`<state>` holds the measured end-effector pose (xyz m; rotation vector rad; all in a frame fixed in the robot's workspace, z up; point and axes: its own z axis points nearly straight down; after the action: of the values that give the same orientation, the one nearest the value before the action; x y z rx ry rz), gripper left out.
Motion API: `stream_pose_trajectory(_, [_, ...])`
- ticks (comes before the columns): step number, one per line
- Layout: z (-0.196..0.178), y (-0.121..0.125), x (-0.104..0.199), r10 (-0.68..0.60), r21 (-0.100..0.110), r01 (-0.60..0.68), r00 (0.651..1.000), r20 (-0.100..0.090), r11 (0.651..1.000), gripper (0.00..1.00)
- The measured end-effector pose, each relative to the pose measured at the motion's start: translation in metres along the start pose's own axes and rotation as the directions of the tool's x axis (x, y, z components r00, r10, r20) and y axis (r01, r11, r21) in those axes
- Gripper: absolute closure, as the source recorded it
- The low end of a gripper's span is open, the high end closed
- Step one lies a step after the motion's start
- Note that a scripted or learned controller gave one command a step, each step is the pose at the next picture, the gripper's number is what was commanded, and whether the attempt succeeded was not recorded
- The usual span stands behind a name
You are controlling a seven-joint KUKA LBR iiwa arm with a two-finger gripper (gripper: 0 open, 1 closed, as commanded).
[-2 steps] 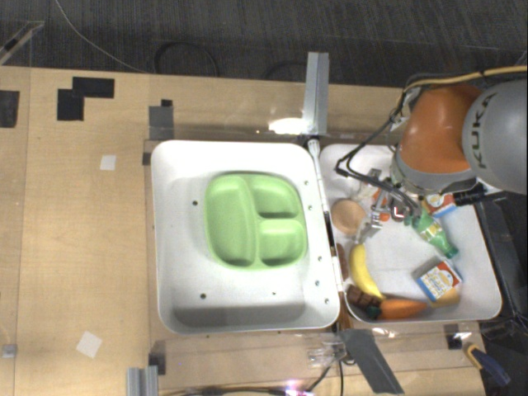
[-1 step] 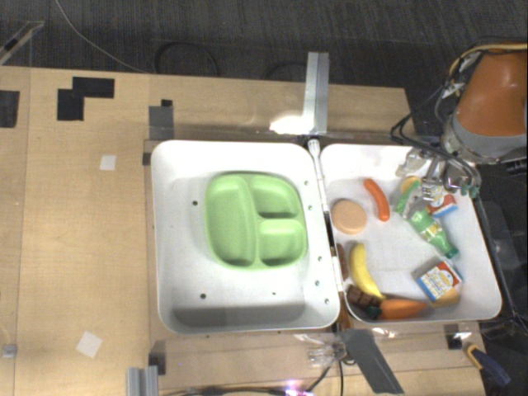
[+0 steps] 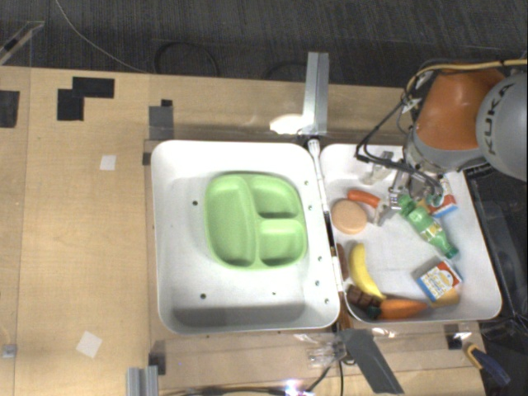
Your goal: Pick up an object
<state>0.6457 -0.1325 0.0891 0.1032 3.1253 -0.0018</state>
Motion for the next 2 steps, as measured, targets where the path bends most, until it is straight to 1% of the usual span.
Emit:
stream_pose_trajectory(1, [-0.082, -0.056, 0.001, -0.101, 0.002, 0.101, 0.995, 0.001, 0.995, 0.00])
stream_pose_trajectory(2, [-0.006, 0.012, -0.022, -0.039, -0.002, 0.039, 0.999, -0.007, 0.999, 0.00])
